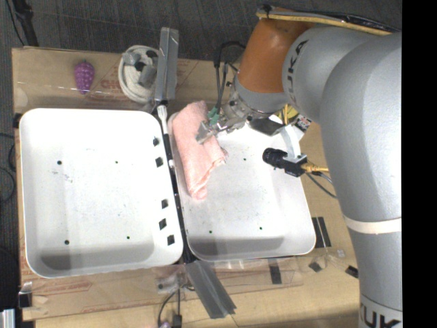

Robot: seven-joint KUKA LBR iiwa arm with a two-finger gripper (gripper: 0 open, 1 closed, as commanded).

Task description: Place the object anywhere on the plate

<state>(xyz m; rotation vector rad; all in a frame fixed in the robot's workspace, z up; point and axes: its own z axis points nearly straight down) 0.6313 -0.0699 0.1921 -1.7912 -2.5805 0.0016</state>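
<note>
A pink folded cloth lies in the right bin, against its left wall and reaching up to the far corner. My gripper hangs off the orange-banded wrist and comes in from the right. Its tip sits right at the cloth's upper right part, touching or just over it. The wrist and arm hide the bin's far right corner.
The left bin adjoins the right one along a rim with black clips. Behind the bins on the bench are a purple object, a white coil and a grey bar. A black cylinder with a cable juts from the arm over the right bin.
</note>
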